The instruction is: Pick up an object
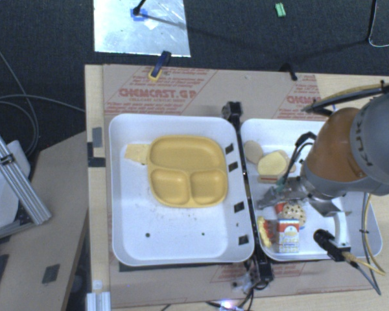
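Dark carpet surrounds the surface (201,86), a bench topped with brown printed board, and a shiny metal sheet (141,17) lies on the floor beyond its far edge. On the board sit two shallow white bins side by side. The left bin (175,245) holds a yellow divided tray (185,169), lying flat near the bin's middle with three compartments facing up, and a pale yellow flat piece (136,153) sticks out from under the tray's left edge. The grey arm (369,148) with its orange band reaches in from the right and hangs over the right bin (272,127), covering much of it. Its jaws (277,194) point toward the divider between the bins, low over the bin's middle; whether they are apart or together cannot be made out, and nothing is visibly held between them. Just beyond the jaws, toward the far wall, lie a yellow block-like object (272,164) and a pale rounded object (253,150), touching or nearly so. Just on the near side of the jaws sit a speckled cookie-like object (293,211) and a small red and white carton (288,234). A small blue and yellow tool (159,65) rests on the board's far edge.
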Robot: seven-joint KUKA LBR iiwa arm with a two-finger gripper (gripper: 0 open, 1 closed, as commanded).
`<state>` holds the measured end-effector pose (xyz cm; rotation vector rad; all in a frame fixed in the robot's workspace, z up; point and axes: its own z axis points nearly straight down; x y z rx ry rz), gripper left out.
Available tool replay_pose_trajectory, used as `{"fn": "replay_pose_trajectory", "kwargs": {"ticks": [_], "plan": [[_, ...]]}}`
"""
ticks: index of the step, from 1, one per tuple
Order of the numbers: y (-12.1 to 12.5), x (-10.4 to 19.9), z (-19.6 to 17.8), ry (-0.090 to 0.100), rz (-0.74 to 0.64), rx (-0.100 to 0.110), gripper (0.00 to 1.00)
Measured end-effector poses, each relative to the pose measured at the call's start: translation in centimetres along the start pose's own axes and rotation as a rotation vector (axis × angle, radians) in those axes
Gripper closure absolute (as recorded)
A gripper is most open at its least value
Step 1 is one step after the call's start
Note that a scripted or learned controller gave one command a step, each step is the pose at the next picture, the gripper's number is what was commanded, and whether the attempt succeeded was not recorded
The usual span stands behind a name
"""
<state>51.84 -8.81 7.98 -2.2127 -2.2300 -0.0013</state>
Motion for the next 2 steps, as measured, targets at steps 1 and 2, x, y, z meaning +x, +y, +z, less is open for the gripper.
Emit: {"fn": "replay_pose_trajectory", "kwargs": {"ticks": [1, 2], "plan": [[0.1, -0.3, -1.5, -0.001, 0.006, -0.002, 1.0], [7.3, 6.5, -11.1, 0.001, -0.006, -0.016, 1.0]]}}
